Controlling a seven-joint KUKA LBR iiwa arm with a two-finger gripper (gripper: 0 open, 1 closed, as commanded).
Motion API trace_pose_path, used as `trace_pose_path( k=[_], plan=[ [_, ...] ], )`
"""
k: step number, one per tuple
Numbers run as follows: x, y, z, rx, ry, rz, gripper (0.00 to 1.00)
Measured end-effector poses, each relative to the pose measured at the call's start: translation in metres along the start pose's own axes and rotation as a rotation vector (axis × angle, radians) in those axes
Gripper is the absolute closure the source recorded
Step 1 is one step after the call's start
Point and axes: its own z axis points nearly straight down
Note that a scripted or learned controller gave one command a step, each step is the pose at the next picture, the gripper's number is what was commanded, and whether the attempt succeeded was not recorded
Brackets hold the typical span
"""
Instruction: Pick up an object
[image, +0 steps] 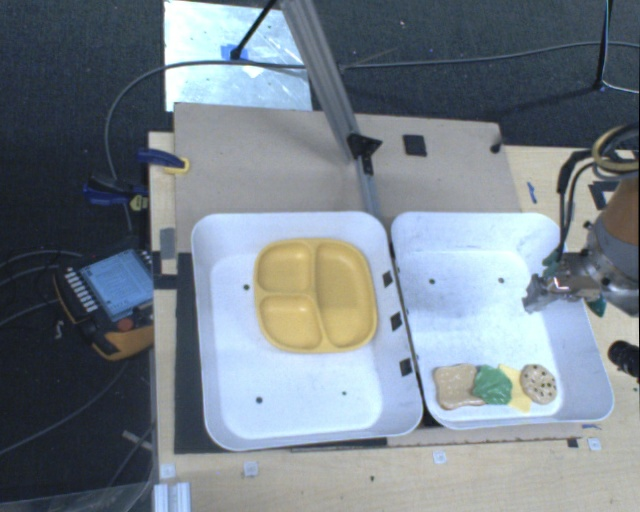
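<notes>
The gripper (548, 288) hovers over the right bin's (470, 250) right edge; I cannot tell its state. The toy foods, toast (457, 385), green piece (492, 384) and cookie (538, 382), crowd the bin's near edge, so I'd aim squarely over the cookie at the row's end, clear of its neighbours.

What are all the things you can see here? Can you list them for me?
bins: 2, white, side by side on the bench; left bin, right bin
plate: 1, yellow with three sections, in the left bin
toast: 1, light brown, near edge of the right bin
leaf: 1, green, lying between the toast and the cookie
cheese: 1, yellow, partly under the leaf and the cookie
cookie: 1, tan with dark chips, right end of the food row
clamps: 2, blue and yellow, on the bench's left edge
handheld controller: 1, grey and orange with a blue screen, on the floor at left
gripper: 1, grey metal, over the right bin's right side
</notes>
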Motion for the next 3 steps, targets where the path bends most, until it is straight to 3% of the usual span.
trace_pose_path(
  k=[1, 3],
  plan=[
    [0.0, 0.002, -0.041, 0.001, 0.0, -0.001, 1.0],
    [0.104, 0.019, -0.044, 0.004, 0.004, -0.006, 1.0]
  ],
)
